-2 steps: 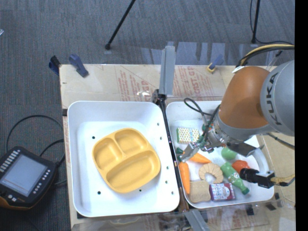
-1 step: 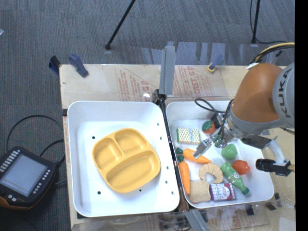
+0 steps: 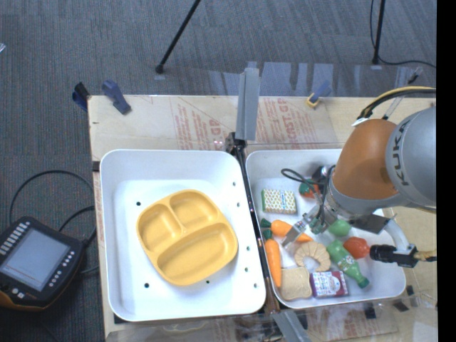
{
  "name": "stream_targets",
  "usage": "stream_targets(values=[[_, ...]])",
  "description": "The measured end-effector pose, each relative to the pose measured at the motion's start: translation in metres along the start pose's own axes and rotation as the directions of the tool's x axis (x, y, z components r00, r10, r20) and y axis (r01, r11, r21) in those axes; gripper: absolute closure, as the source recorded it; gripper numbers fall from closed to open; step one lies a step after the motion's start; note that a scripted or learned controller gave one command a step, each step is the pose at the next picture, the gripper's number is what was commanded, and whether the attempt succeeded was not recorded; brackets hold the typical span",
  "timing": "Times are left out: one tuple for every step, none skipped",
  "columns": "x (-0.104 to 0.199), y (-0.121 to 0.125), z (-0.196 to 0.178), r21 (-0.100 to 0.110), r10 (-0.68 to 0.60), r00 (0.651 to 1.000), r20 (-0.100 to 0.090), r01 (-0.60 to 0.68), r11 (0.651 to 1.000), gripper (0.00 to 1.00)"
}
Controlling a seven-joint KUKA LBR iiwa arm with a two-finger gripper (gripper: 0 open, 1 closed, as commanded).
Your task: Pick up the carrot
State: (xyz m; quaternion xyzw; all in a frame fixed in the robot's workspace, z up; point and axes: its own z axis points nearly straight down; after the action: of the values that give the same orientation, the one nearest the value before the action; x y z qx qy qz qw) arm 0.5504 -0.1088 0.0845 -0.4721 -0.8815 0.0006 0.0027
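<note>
The carrot [image 3: 273,261] is a long orange piece with a green top, lying lengthwise along the left wall of the right bin [image 3: 396,282]. A shorter orange piece [image 3: 283,227] lies just above and to the right of it. My gripper [image 3: 297,234] hangs low over the middle of the right bin, beside that shorter orange piece and a little up and right of the carrot's top. The grey and orange arm covers the bin's right part behind it. Nothing shows as held.
The right bin is crowded: a checked cracker [image 3: 278,201], a pastry ring [image 3: 313,255], a bread slice [image 3: 296,283], a red packet [image 3: 328,283], a green bottle [image 3: 347,263], a red vegetable [image 3: 356,246]. A yellow divided plate [image 3: 187,235] lies in the left bin [image 3: 121,191].
</note>
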Motion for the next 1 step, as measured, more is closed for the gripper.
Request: stream_targets(values=[[-0.0015, 0.0000, -0.0114, -0.002, 0.007, 1.000, -0.001, -0.007, 1.000, 1.00]])
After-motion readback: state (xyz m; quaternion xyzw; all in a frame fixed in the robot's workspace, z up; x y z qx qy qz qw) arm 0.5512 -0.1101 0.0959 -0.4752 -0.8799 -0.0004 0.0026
